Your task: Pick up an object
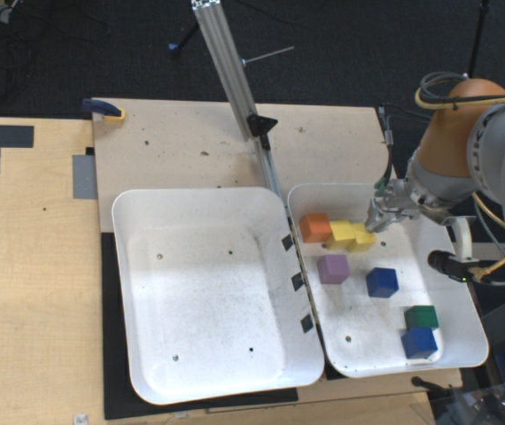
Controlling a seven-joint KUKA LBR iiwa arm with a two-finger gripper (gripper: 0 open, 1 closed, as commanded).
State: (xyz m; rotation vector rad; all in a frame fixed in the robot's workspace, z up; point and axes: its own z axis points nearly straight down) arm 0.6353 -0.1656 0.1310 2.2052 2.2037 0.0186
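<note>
Down over the yellow block, nothing lifted yet

My two-finger gripper point(378, 220) is low in the right shallow white plastic bin point(465, 348), its tip at the right end of the yellow L-shaped block point(350, 235), which lies flat on the bin floor touching the orange cube point(315, 227) on its left. The pick is not made, I judge: reaching the block looks done, while closing on it and raising it are left. From this slanted view I cannot tell how wide my gripper stands, or whether it touches the yellow block or hangs just above it. The purple cube point(332, 268), the blue cube point(382, 282), and the green cube point(422, 315) with a second blue cube point(419, 341) just beside it rest untouched nearer the front. The left white bin point(137, 211) lies alongside.
</note>
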